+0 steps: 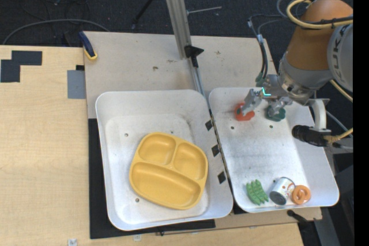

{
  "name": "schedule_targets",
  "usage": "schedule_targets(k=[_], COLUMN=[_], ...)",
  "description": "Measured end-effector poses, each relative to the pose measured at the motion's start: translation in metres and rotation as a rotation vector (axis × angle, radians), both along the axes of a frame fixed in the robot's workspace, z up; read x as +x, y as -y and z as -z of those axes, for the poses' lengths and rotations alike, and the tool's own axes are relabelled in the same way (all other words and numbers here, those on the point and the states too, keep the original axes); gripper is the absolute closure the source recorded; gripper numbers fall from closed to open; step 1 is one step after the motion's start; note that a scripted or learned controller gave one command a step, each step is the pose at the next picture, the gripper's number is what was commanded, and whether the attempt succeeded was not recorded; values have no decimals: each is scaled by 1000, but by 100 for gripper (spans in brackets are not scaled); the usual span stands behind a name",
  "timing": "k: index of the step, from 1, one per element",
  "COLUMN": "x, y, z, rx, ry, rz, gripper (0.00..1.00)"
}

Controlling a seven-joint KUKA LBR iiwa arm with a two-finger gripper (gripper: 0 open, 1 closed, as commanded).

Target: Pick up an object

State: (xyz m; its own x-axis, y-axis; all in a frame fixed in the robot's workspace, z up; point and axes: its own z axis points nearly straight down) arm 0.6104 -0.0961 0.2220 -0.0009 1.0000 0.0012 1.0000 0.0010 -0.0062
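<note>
The arm (318,31) comes in from the right and the gripper (263,109) sits low over the far end of the right bin (262,152). The fingers (251,102) look apart, w/ a clear gap btwn them and nothing seen in that gap.

The tip nearer the left bin (115,124) is at a small red piece (244,114), which lies on the bin floor near the far-left corner. Can't tell if the tip touches it or is just above it. The other tip is over a small teal piece (276,114), just beside the red one on its right. Contact is unclear there too. Neither piece looks lifted.

At the near end of the right bin, well apart from the gripper, 3 things lie in a row: a green toy (255,192), a can (281,190) on its side just right of it, and an orange ring (300,195) touching or nearly touching the can.

The left bin holds a yellow plate (169,170) w/ 3 compartments, lying flat and a bit skewed to the bin walls.

A metal post (176,14) stands on the bench (138,60) beyond the bins.
</note>
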Motion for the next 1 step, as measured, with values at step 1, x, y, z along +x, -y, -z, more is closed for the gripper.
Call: schedule_targets(k=[1], x=[1], y=[0], z=[-1], rx=[0], ry=[3], rz=[0], gripper=[0])
